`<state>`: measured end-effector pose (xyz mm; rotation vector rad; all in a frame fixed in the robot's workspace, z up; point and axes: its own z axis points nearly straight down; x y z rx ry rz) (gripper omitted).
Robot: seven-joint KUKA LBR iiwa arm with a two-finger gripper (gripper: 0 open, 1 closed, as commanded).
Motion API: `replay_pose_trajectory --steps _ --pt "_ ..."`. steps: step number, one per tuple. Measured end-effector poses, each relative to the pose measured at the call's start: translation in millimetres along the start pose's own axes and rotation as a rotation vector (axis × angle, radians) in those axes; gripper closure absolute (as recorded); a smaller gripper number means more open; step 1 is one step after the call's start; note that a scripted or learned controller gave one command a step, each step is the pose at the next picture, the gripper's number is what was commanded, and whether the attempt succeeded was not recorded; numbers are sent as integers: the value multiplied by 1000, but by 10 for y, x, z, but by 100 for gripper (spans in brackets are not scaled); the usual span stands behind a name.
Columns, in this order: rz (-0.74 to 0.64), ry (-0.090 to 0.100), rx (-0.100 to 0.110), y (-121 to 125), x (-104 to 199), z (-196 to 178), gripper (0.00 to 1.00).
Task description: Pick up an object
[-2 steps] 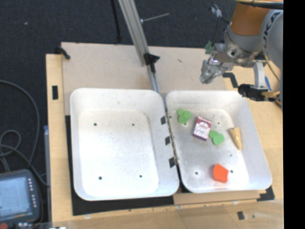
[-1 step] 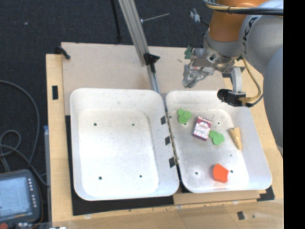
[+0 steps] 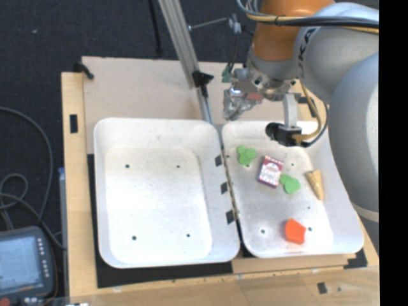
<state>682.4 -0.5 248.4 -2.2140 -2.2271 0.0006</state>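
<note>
Above the right bin [image 3: 338, 234] the gripper [image 3: 237, 109] is poised; its opening cannot be told; nothing is seen held; the pink box [image 3: 270, 171] remains unpicked.

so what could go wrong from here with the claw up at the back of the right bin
1. The claw hangs over the back rim of the right bin, so a straight descent may hit the rim.
2. The pink box touches a green piece, so a grasp there may catch both or knock one aside.
</note>
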Motion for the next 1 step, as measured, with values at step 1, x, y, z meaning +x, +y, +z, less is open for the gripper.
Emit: replay_pose_trajectory --steps 1 --pt "-1 1 -4 -34 496 -76 100"
